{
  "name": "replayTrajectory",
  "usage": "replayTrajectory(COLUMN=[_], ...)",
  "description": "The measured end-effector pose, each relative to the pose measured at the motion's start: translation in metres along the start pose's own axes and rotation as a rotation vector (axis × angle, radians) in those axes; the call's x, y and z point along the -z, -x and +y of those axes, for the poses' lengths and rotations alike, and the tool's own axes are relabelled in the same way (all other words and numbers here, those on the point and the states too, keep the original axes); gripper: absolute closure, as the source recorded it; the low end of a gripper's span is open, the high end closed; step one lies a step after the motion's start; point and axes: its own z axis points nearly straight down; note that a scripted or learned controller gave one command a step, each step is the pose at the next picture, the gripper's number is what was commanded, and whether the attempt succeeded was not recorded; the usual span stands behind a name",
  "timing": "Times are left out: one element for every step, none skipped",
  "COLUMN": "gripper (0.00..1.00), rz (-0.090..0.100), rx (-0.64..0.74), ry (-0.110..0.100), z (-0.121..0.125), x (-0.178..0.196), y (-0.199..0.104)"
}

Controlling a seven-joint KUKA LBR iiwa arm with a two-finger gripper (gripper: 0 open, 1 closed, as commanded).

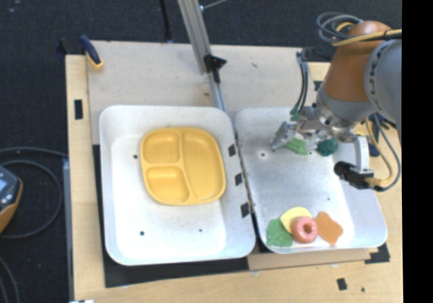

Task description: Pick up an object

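Observation:
My gripper (310, 142) hangs low over the far part of the right bin (291, 187), open, with its grey fingers (279, 139) spread to either side. Right under it lie a light green piece (296, 147) and a dark teal piece (327, 147), both resting on the bin floor between the fingers. At the bin's near edge sits a cluster: a green leaf-shaped toy (277, 234), a yellow piece (295, 216), a pink ring donut (305, 229) and an orange piece (329, 227).
The left bin (122, 227) holds a yellow divided plate (183, 164). A metal post (193, 17) rises behind the bins. The arm's orange band (352, 68) and cables (365, 173) overhang the right bin's far right side.

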Motion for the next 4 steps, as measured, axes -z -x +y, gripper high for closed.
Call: replayTrajectory(gripper=[0.0,0.0,1.0,1.0], rz=[0.001,0.0,0.0,0.0], rx=[-0.001,-0.002,-0.005,-0.006], ry=[-0.001,0.002,0.006,0.007], z=[-0.008,-0.008,-0.007,-0.004], x=[-0.046,-0.078,-0.065,-0.021], y=[-0.001,0.0,0.001,0.006])
